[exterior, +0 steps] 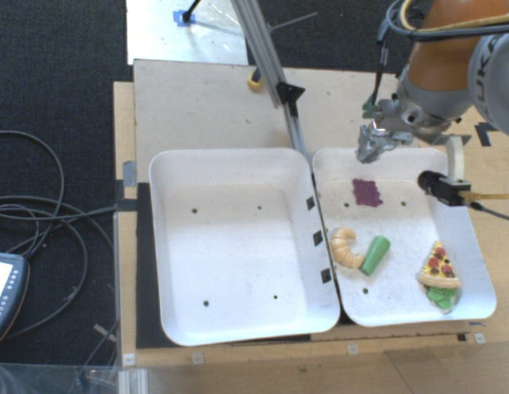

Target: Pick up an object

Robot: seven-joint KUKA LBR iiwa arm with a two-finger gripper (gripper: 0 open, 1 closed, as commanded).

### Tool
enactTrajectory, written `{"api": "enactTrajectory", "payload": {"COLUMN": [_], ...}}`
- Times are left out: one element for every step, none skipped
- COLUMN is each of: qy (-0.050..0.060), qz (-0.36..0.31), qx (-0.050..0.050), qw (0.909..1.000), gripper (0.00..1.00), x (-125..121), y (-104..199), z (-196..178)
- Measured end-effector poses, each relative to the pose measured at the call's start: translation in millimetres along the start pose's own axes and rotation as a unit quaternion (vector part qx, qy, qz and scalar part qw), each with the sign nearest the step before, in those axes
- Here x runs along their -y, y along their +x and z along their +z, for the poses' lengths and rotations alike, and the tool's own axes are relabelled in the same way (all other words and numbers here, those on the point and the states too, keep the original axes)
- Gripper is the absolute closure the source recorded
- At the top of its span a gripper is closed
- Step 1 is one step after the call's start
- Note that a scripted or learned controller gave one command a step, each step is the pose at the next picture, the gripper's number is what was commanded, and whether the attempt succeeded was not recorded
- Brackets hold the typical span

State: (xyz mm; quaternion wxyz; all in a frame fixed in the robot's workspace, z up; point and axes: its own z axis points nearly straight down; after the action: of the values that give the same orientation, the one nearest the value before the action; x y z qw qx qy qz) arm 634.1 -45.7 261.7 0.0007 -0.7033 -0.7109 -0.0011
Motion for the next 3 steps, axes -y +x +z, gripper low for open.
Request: {"api": "enactTrajectory", "payload": {"qy": [0.001,0.001,0.001], "qz": [0.001,0.001,0.0], "qx": [0.0,0.0,0.0], "qw": [1.0,1.0,1.0], "gripper": [1.0,1.0,1.0], "x": [21.2,32.6,64.2], "y": [48.0,92.2,141.4], "z": [15.7,16.2,17.1]}}
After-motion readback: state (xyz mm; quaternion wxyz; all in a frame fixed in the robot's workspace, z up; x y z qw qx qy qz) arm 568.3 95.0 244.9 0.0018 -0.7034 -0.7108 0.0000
